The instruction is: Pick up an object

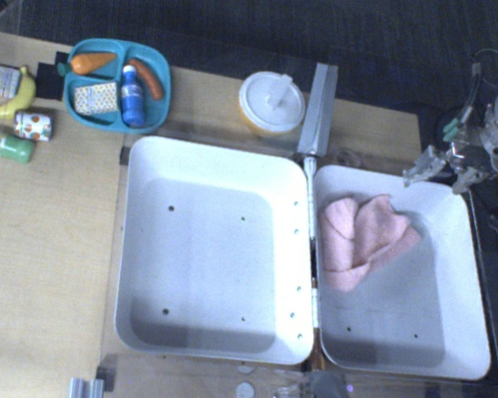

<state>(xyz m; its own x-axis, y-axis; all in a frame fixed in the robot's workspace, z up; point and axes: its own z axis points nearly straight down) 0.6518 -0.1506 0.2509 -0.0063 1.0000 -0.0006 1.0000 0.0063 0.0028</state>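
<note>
A: Where's the gripper?
B: Above the far right corner of the right bin, fingers spread, nothing between them.
A: And the pink cloth?
B: Crumpled in that bin's far left part, well apart from the gripper.
A: Beyond it?
B: The left bin; a blue tray of toy food and a white lidded cup behind.

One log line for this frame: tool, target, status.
tool: above far right corner of right bin, holding nothing | target: pink cloth, crumpled, in right bin | left bin: not involved | status: pick not yet done
</note>
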